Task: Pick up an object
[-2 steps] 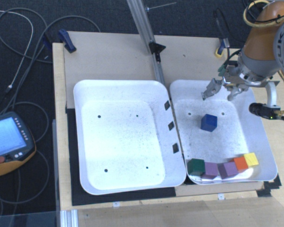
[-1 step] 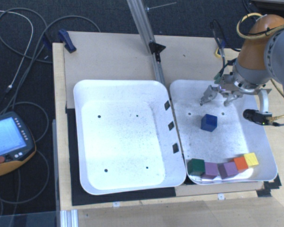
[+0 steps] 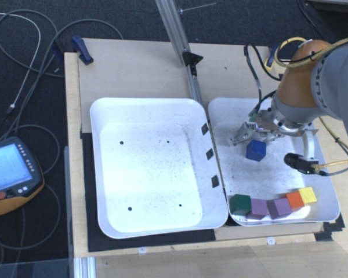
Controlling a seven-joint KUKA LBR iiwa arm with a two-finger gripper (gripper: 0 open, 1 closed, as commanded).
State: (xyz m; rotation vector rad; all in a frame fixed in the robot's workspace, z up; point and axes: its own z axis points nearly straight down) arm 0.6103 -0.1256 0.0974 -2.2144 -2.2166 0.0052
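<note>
A blue cube (image 3: 256,150) lies in the right bin (image 3: 232,112), near its middle. My gripper (image 3: 253,134) hangs directly over the cube's far edge, reaching in from the right under the orange wrist band (image 3: 296,88). Gripper and cube overlap in the camera view, and whether they touch cannot be told. Along the bin's front wall sits a row of blocks: a green one (image 3: 240,203), a purple one (image 3: 258,207), a mauve one (image 3: 281,207), an orange one (image 3: 295,201) and a yellow one (image 3: 307,196).
The left bin (image 3: 104,112) stands beside the right one, sharing a raised middle rim with black clips (image 3: 209,154). A slanted metal post (image 3: 173,22) rises behind the bins. A black cable plug (image 3: 298,162) hangs off the wrist over the right bin.
</note>
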